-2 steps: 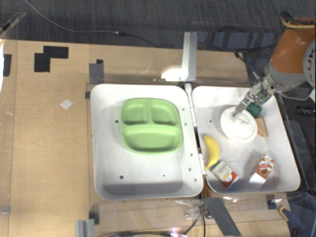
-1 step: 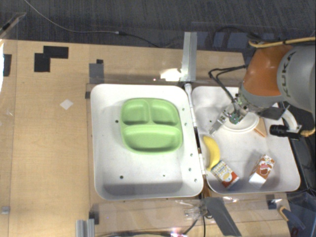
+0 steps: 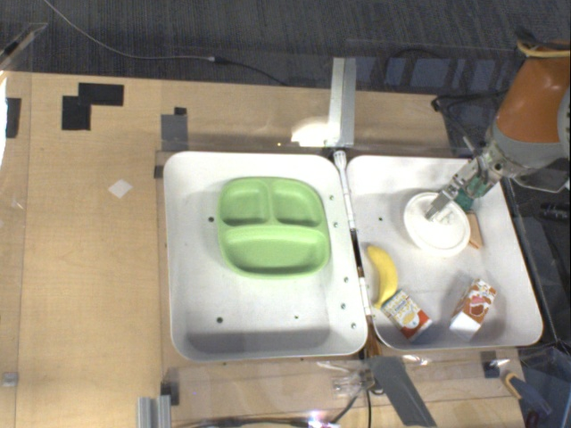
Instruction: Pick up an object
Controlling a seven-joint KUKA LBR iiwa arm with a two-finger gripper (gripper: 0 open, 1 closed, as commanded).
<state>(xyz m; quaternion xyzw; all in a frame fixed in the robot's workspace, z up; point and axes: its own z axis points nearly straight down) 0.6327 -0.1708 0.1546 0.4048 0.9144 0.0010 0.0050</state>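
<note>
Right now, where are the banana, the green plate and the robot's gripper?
banana (image 3: 384, 273): camera view, middle of its curve.
green plate (image 3: 272, 247): camera view, its large front compartment.
gripper (image 3: 441, 208): camera view, between its fingertips.

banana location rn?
The banana lies in the right bin, by its left wall, below-left of the white round dish, above a small carton.

A pale wooden bench (image 3: 80, 266) bears two shallow white bins side by side. A green divided plate (image 3: 272, 226) lies in the middle of the left bin (image 3: 192, 328). In the right bin (image 3: 384, 185), a yellow banana (image 3: 384, 273) lies along the left wall. A small carton (image 3: 404, 313) sits just below it in the near left corner, and a second carton (image 3: 473, 306) stands towards the near right corner. Black tape marks (image 3: 89, 103) sit by the bench's far left edge.
</note>
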